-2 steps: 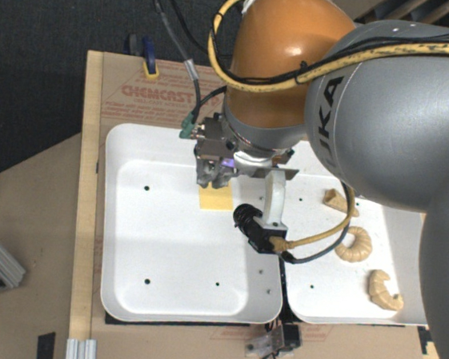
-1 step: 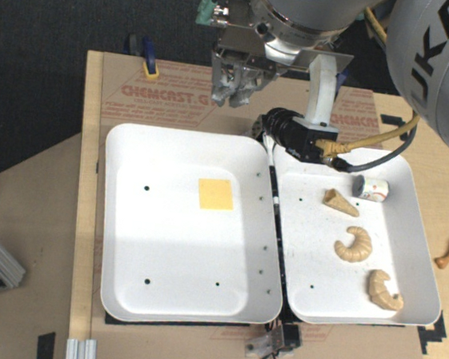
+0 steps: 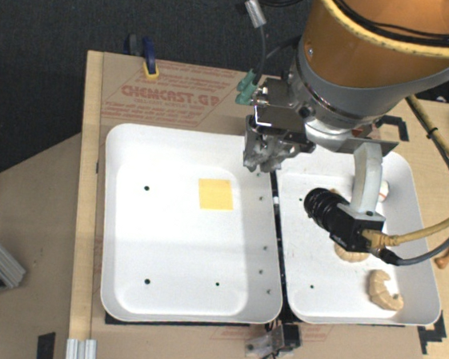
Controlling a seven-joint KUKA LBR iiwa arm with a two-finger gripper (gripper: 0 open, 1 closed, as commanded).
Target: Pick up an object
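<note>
1. Where the shallow white left bin (image 3: 160, 248) meets the shallow white right bin (image 3: 317, 283), toward the bench's (image 3: 85, 199) far edge, hangs the metal end effector (image 3: 264, 157); open or closed, I cannot tell.
2. A flat yellow square (image 3: 215, 194) lies mid-left bin.
3. A tan crescent-shaped piece (image 3: 383, 291) lies near the bench's near right corner.

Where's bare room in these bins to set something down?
Left bin: wide bare floor left of and in front of the yellow square. Right bin: bare patch in its near-left corner. Crowded near the tool over the divide and around the tan piece at right.
</note>
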